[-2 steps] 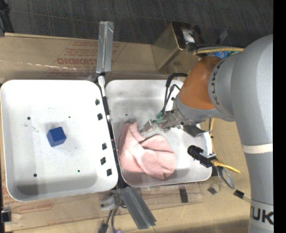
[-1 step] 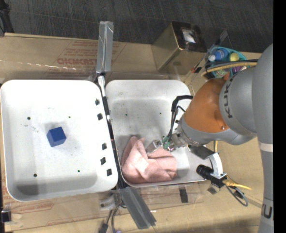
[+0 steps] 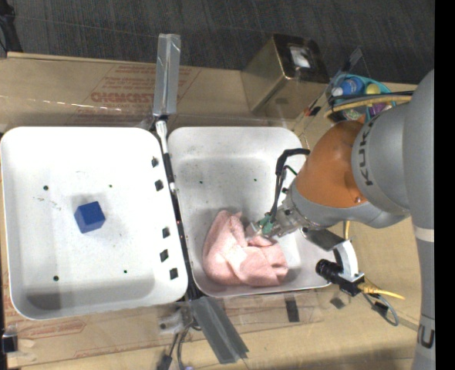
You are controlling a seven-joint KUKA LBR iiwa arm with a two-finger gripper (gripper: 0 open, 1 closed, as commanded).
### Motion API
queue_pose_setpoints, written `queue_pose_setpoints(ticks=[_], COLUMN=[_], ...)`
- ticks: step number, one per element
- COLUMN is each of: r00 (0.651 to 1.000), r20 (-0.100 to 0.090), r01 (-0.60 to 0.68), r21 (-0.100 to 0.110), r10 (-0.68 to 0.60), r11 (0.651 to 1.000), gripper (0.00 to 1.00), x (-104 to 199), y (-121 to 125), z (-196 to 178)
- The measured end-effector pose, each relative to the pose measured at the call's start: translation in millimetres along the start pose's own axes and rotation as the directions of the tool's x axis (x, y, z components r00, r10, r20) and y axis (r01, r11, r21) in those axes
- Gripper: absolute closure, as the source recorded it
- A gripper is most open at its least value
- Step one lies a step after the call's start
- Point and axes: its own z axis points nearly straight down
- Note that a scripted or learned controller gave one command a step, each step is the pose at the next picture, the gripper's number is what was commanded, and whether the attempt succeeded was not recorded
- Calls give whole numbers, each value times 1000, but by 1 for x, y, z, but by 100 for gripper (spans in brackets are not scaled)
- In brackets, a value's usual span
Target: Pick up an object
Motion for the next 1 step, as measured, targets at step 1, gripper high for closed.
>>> queue_pose_setpoints(ticks=[1], r00=[1000], r20=[0], r01=[0], r21=[0], r10=[0], r11=[1000], gripper=[0], x=[0], y=[0], z=[0])
